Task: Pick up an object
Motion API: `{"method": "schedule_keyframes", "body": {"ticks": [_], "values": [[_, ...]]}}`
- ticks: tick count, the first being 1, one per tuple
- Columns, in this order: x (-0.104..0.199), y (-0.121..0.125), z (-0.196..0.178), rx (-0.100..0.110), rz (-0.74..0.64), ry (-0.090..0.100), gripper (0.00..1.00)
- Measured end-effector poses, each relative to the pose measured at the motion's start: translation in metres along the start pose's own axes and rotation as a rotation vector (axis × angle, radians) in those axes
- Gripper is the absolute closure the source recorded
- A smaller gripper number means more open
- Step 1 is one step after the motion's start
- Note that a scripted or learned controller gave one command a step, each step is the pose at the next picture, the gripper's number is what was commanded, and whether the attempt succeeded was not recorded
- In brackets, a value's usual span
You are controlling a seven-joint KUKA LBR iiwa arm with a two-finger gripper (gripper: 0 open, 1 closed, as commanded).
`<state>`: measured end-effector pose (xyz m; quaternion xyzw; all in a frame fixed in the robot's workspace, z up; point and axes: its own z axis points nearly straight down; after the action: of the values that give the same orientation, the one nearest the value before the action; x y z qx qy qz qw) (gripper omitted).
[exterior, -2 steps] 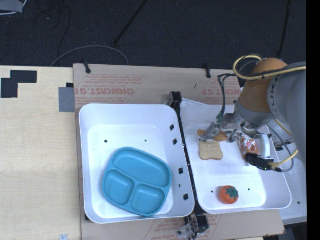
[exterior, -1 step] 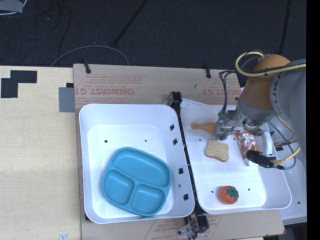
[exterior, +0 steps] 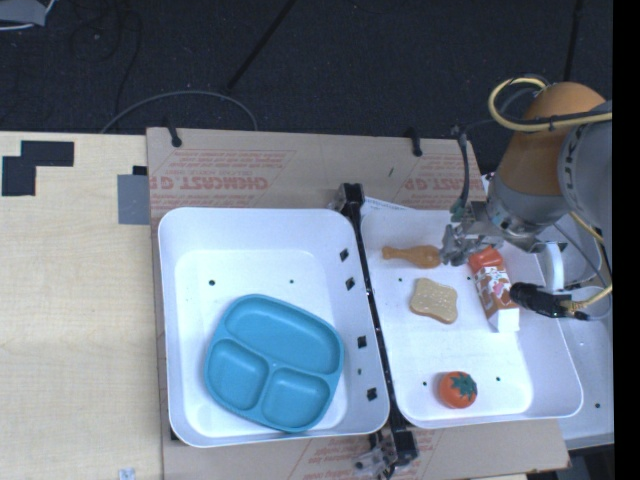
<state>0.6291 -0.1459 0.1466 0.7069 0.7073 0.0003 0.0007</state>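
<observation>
The arm (exterior: pixel 545 163) comes in from the right and its gripper (exterior: pixel 462 240) hangs low over the right bin (exterior: pixel 560 368), near the far wall. I cannot tell if the jaws are open or closed; they look dark and small from here.

I take the bread slice (exterior: pixel 434 300) as my landmark; it lies near the middle of this bin. Just behind it, a brown drumstick (exterior: pixel 412 256) lies flat, and its thick end is just beside the gripper. To the right of the bread lies a red carton (exterior: pixel 494 286), close under the wrist. In front of the bread, well apart, sits a tomato (exterior: pixel 457 389). Far to the left of the bread, in the left bin (exterior: pixel 185 248), rests a blue tray (exterior: pixel 272 361) with three compartments.
</observation>
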Motion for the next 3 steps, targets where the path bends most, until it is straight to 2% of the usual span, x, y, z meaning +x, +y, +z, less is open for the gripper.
{"method": "schedule_keyframes", "body": {"ticks": [2,3], "values": [[0.002,-0.011,-0.096,-0.001,-0.001,0.000,1.00],[0.055,-0.023,-0.092,0.006,-0.004,0.003,1.00]]}}
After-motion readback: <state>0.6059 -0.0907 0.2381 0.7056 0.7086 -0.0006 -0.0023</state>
